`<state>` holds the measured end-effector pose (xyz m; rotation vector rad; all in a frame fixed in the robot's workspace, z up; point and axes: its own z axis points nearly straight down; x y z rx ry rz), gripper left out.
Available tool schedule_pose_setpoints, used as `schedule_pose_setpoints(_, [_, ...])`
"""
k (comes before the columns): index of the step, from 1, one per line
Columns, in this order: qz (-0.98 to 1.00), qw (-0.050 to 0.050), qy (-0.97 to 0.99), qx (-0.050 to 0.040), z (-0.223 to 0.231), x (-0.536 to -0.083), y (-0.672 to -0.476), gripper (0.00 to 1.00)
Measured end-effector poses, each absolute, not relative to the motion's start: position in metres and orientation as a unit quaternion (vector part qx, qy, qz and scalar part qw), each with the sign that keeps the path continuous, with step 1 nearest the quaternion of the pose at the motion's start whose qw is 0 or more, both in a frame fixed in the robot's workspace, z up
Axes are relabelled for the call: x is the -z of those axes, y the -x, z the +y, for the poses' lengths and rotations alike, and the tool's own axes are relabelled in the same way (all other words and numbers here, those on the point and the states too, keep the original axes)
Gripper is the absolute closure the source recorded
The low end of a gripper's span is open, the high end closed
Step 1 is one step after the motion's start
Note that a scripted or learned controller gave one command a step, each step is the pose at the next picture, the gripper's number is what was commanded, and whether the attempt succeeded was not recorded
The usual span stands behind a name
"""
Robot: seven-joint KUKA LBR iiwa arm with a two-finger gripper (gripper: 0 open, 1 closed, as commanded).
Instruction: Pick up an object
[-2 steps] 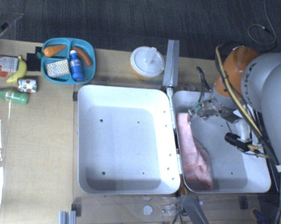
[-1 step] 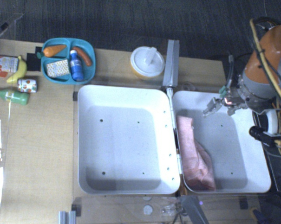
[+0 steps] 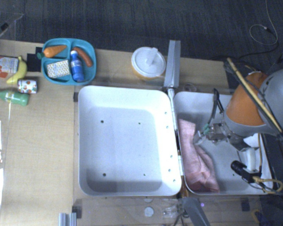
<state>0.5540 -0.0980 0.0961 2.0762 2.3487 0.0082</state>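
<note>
We see the gripper [image 3: 202, 135] low in the right bin [image 3: 223, 181], right by the pink cloth [image 3: 198, 159]. We cannot tell if it is open or holding anything.

Crumpled pink cloth [image 3: 199, 156] lies along the right bin's [image 3: 222, 187] left wall

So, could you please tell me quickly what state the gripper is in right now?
Gripper: cannot be told; it sits low in the right white plastic bin, beside the crumpled pink cloth.
</note>
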Motion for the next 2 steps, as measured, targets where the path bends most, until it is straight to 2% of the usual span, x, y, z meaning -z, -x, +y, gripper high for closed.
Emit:
schedule_pose_setpoints(1, [0.777,0.007,-0.630,-0.0044,-0.104,-0.091,-0.635,0.00])
schedule_pose_setpoints(2, [0.824,0.003,-0.567,-0.0017,-0.062,-0.186,-0.660,0.00])
